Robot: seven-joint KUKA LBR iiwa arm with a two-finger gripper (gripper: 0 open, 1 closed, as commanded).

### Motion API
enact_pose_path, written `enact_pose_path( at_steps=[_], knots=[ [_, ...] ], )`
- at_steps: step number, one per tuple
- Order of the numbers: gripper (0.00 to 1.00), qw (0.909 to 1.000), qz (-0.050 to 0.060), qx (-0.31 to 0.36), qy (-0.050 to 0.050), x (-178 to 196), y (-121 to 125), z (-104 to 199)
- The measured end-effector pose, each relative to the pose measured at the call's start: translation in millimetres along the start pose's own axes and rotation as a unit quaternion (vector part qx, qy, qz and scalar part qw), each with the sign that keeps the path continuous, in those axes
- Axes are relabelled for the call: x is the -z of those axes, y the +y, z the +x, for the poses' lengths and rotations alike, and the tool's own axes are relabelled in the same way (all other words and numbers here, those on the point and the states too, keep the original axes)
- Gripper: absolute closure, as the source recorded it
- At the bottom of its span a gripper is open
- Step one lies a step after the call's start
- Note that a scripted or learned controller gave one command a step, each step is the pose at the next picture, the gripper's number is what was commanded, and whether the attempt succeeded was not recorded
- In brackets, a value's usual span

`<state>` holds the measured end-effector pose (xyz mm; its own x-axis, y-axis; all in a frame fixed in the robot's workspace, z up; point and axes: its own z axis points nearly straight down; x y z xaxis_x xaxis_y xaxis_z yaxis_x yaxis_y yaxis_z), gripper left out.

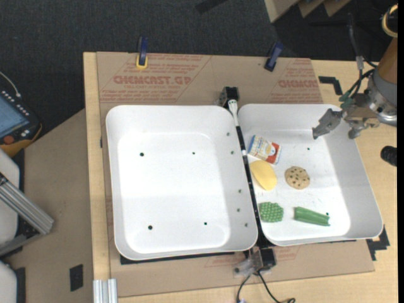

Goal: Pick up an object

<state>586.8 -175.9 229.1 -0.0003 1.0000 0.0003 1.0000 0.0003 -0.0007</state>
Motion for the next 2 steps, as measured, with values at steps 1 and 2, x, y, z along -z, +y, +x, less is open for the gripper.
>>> enact_pose_path(
  at_steps=[1, 2],
  knots=[
    [0.00, 1.0000, 0.007, -0.005, 0.003, -149.2, -110.8, -38.5],
    [1.00, 1.0000, -0.002, -0.001, -0.001, -131.4, -103.2, -37.0]
  ],
)
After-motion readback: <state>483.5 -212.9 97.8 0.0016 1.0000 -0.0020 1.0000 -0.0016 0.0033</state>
